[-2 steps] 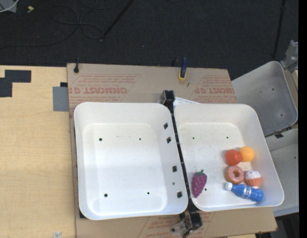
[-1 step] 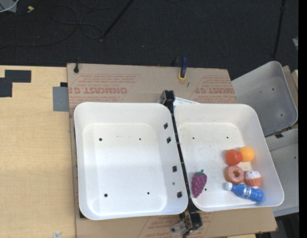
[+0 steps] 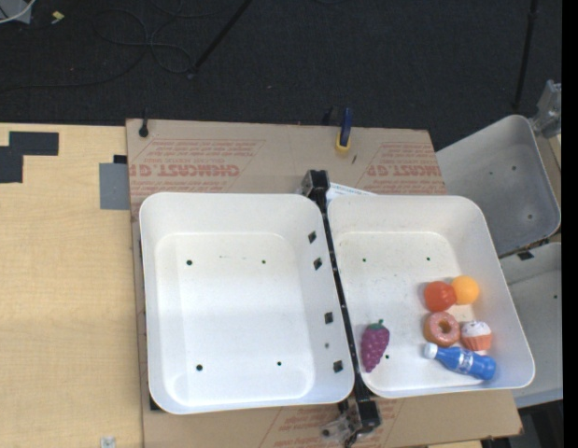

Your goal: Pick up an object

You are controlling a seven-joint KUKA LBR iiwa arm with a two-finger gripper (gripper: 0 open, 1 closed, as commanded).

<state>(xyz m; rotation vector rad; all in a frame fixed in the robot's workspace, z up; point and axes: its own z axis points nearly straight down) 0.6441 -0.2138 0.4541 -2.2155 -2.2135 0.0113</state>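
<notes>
Purple grapes (image 3: 373,343) lay by the right bin's (image 3: 415,215) divider, near a doughnut (image 3: 443,328) and blue bottle (image 3: 460,362)

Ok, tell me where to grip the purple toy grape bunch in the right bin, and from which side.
Probably grip the purple toy grape bunch across its wide upper body, coming straight down from above. It lies alone near the right white bin's left wall, clear of the other toys.
</notes>
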